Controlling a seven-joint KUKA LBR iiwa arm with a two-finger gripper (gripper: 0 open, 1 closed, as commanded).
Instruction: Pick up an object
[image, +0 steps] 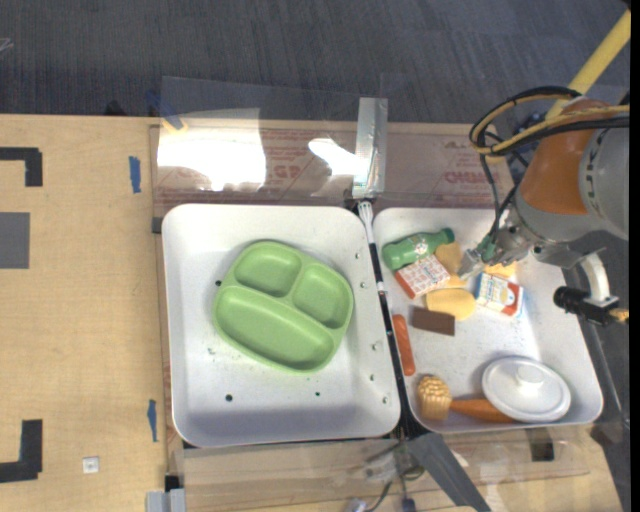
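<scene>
The right bin (575, 345) holds several toy foods. A green bottle (415, 247) lies at its back left, with a red-and-white patterned box (423, 274) just in front of it. A yellow wedge (449, 301) and a brown block (432, 320) sit near the middle. A small white, blue and red carton (497, 293) lies to their right. My gripper (488, 254) is down in the back of this bin, right above the carton and beside an orange-yellow piece (451, 258).
A green divided plate (285, 304) lies in the left bin (190, 380). In the right bin, a red sausage (402, 344) lies along the left wall, a white lidded bowl (526, 387) sits at the front right, and a brown-headed piece with an orange handle (450, 402) lies at the front.
</scene>
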